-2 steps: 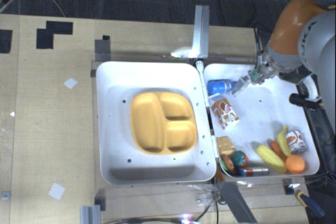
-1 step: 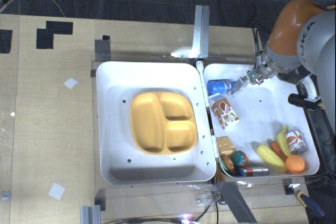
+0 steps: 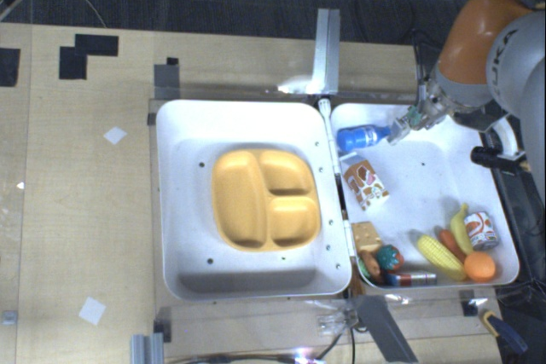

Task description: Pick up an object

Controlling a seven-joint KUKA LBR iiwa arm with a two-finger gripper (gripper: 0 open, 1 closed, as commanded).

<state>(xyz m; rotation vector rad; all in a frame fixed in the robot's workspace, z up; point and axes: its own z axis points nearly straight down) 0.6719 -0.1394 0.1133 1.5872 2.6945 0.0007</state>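
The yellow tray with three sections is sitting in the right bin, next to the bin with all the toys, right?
Not quite. The camera view shows the yellow tray sitting in the left bin. The toys, such as the blue bottle and the corn, lie in the right bin.

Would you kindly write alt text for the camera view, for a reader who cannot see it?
A grey arm's gripper reaches into the right bin beside a blue bottle lying at its far end. That bin also holds a small carton, corn, an orange and a can; the left bin holds a yellow divided tray.
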